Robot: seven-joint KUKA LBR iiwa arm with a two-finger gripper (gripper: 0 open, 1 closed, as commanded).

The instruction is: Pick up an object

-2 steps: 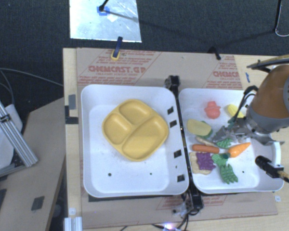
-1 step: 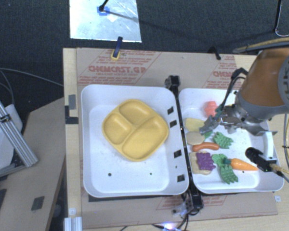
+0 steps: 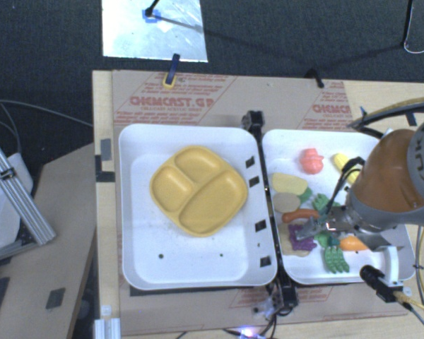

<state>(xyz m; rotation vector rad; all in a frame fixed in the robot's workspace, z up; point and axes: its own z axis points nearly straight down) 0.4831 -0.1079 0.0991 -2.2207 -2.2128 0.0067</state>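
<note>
The right bin (image 3: 286, 143) holds several toy foods: a pink piece (image 3: 311, 160), a yellow piece (image 3: 341, 162), a pale yellow piece (image 3: 289, 183), a tan piece (image 3: 285, 202), a purple piece (image 3: 302, 242), a green piece (image 3: 335, 260) and an orange piece (image 3: 352, 244). My gripper (image 3: 315, 226) is down in this bin among the purple, red and green pieces. The arm's wrist (image 3: 385, 182) hangs over the bin's right half and hides what lies beneath it.
The left bin (image 3: 138, 260) carries a yellow divided plate (image 3: 198, 189). A black clamp strip (image 3: 267, 210) runs between the two bins. A silver sheet (image 3: 154, 18) lies on the dark floor at the back, past the cardboard.
</note>
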